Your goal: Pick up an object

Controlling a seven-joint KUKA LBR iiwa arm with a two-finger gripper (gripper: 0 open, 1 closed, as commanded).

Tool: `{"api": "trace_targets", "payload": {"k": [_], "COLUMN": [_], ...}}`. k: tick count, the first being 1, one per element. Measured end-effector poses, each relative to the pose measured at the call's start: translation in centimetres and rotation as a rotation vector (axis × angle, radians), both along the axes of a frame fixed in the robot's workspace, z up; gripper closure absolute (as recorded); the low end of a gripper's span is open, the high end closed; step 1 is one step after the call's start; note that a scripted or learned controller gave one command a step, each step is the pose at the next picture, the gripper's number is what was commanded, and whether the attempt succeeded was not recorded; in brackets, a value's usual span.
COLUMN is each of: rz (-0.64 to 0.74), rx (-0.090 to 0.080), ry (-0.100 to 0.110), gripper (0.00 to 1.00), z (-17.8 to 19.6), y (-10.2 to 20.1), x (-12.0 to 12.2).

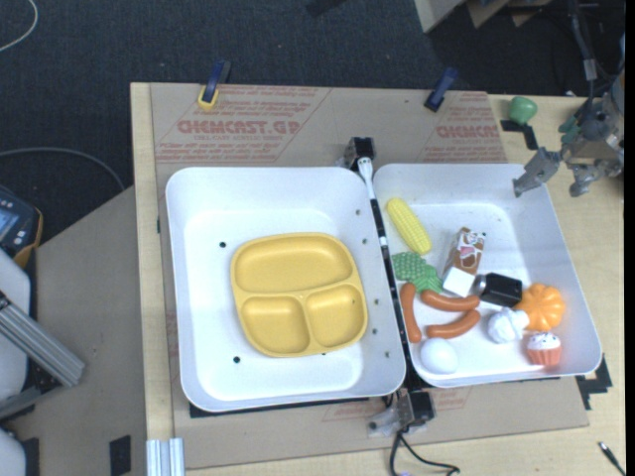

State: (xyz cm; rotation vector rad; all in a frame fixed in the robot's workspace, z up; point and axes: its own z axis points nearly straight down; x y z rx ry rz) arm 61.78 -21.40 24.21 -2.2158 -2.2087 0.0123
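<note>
Several small toys crowd the right white bin [556, 236] below my spread, empty jaws [558, 175]; I'd descend squarely over the isolated yellow plastic corn cob [408, 225], nearest.

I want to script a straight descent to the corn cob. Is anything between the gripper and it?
Nothing visible blocks it. The gripper hovers over the right bin's far right corner; bare bin floor lies between it and the corn cob, which lies uncovered on top.
</note>
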Motion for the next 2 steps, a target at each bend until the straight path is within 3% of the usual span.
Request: {"api": "trace_targets", "payload": {"k": [1,2], "rz": [0.003,0.002], "rx": [-0.003,-0.002], "ry": [-0.014,-0.008], "gripper": [0.00,0.00], "z": [0.9,-5.1], "y": [0.1,-0.2], "x": [0.3,-0.6]}}
